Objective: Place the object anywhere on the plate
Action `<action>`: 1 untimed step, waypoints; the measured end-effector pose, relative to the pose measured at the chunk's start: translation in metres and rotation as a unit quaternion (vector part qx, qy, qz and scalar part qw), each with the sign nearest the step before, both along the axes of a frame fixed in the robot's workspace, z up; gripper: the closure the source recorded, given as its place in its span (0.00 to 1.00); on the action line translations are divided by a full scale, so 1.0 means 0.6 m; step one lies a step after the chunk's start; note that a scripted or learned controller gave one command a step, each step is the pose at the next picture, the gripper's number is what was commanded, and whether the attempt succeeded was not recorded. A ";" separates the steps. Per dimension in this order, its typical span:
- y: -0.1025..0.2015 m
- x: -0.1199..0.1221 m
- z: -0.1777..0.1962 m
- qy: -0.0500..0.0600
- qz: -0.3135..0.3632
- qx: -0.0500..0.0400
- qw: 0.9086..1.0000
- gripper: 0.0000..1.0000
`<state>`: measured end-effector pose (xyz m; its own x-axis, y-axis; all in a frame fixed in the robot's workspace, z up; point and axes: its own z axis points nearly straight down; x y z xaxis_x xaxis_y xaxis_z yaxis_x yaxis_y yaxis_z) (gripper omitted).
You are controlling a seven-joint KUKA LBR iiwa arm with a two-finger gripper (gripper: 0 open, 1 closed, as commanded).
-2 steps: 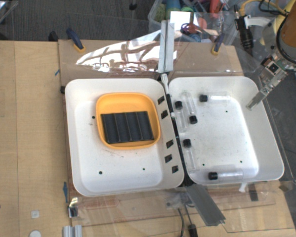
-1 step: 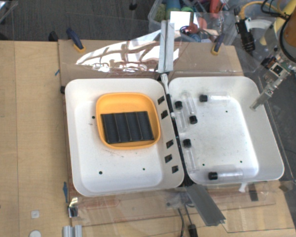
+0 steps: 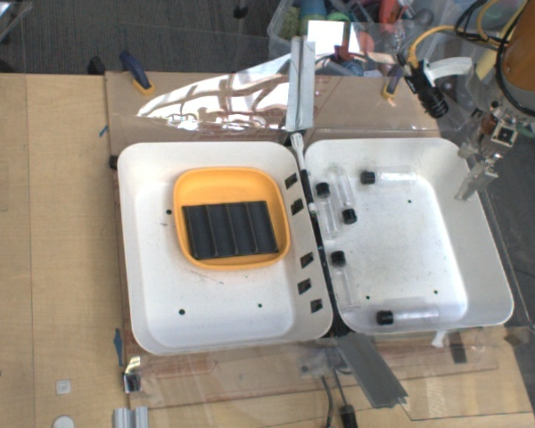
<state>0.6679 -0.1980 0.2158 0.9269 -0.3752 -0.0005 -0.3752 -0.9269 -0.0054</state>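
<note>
Where the left bin (image 3: 152, 319) holds the yellow plate (image 3: 232, 185), one dark ribbed object (image 3: 229, 230) lies flat on the plate, covering most of its floor and touching its near rim — four raised ridges can be counted across it. Two white bins sit side by side on the surface (image 3: 45, 239); the right bin (image 3: 446, 239) contains several clear tubes with black caps, five caps countable, the tube bodies hard to make out against the white. No readable writing is seen on any item. The gripper (image 3: 475, 178) hangs at the right bin's far right corner, above its rim, well apart from the plate; whether it is wide or narrow I cannot tell — it is small and partly cut off by cabling.
</note>
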 end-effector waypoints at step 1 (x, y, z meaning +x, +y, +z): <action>-0.014 0.000 0.007 0.000 0.036 0.000 0.999 0.00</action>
